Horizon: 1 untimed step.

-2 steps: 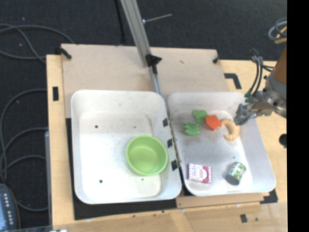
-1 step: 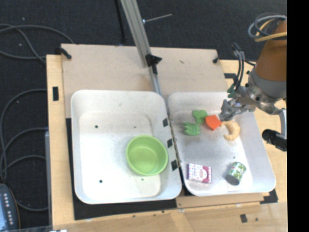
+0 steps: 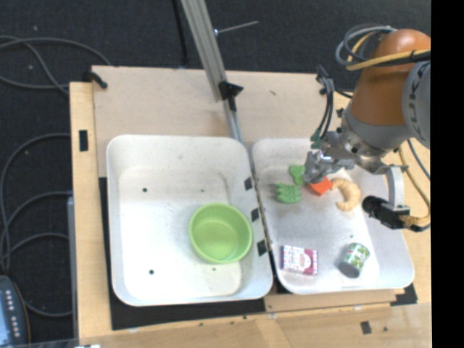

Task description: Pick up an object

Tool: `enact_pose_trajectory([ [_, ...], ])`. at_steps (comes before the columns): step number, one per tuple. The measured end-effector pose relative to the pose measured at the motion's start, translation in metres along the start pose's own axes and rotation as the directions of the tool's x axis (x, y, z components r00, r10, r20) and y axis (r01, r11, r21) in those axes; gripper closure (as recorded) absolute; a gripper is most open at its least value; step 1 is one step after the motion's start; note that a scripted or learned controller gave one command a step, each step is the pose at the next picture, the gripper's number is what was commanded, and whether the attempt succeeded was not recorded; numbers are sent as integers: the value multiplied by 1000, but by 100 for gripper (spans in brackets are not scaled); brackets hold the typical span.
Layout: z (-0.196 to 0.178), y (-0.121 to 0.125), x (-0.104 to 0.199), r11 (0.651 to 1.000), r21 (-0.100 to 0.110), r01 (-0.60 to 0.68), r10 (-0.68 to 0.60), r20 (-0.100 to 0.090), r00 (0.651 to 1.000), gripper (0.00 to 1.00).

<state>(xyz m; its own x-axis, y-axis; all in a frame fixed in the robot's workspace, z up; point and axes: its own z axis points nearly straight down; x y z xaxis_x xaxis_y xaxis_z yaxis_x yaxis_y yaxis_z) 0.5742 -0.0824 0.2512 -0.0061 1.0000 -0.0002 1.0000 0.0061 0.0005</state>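
Claw (image 3: pixel 317 167), grip state I cannot tell, sits over the orange piece (image 3: pixel 321 188); I'd descend straight, avoiding the green toy (image 3: pixel 288 191).

- Bins (image 3: pixel 130 194): white
- Bowl (image 3: pixel 220 233): lime green
- Leafy toy (image 3: pixel 288 191): green
- Block (image 3: pixel 321 187): orange
- Curved piece (image 3: pixel 348 193): tan
- Packet (image 3: pixel 299 259): purple and white
- Can (image 3: pixel 354 258): green, patterned
- Bench (image 3: pixel 159 100): beige

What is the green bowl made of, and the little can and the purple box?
The green bowl looks like plastic: one even lime colour, smooth, with a soft sheen. The little can is probably metal or plastic with a printed green label; it is too small to be sure. The purple box looks like printed cardboard: flat faces and sharp edges, though it could be a plastic toy.
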Motion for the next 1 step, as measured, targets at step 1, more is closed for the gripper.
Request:
enact_pose_trajectory([
  [1,1,6,55,1000,0,1,-1,-1,1000,100],
])
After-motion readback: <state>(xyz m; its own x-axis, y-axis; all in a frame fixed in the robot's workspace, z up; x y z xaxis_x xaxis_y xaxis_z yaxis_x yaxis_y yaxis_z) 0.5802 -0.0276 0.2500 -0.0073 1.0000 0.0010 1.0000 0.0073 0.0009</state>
